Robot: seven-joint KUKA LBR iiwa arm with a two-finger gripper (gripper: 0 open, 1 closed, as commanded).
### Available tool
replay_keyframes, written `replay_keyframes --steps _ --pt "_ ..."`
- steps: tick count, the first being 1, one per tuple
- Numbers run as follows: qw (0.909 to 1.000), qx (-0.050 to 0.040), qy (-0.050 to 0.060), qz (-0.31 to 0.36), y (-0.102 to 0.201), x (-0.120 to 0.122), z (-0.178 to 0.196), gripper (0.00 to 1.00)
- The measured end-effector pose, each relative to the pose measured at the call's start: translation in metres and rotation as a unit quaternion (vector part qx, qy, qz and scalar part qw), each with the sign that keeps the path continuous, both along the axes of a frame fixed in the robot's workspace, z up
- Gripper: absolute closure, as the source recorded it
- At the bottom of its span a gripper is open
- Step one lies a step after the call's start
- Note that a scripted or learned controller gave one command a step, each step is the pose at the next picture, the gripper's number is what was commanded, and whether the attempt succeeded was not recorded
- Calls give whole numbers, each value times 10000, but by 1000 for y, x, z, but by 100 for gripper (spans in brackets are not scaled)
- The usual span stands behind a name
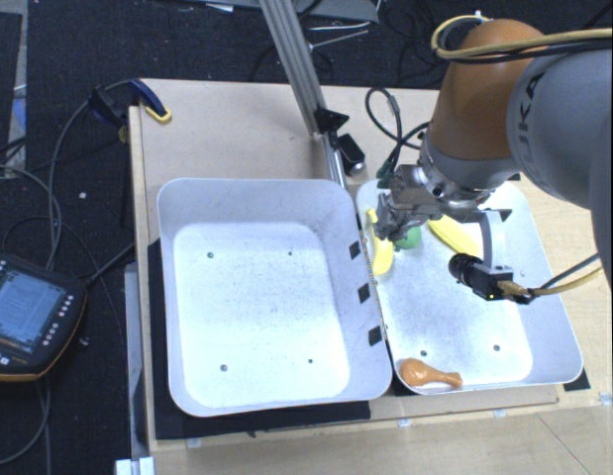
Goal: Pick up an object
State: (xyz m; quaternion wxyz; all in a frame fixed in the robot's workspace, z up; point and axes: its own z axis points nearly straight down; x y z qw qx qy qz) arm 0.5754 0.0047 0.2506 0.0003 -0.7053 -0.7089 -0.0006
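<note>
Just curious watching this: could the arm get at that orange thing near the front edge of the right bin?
Probably yes. The orange thing lies alone on open bin floor, nothing over it; the gripper hangs farther back.

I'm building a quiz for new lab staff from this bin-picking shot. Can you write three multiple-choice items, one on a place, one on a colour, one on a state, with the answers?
1. Where does the orange object lie?
A. near corner of the right bin
B. middle of the left bin
C. on the bare bench

2. What colour is the small object beside the gripper?
A. blue
B. green
C. red

3. How does the gripper stand?
A. raised high over the left bin
B. parked off the bench
C. low in the right bin's far end, among the objects

Answers: 1 A, it rests by the right bin's front rim. 2 B, green shows next to the yellow pieces. 3 C, it sits down by those objects.
</note>
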Motion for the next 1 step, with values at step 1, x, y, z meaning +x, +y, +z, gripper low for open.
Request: replay_keyframes --steps 1 --pt "10000 -3 10 -2 51 2 -18 100"
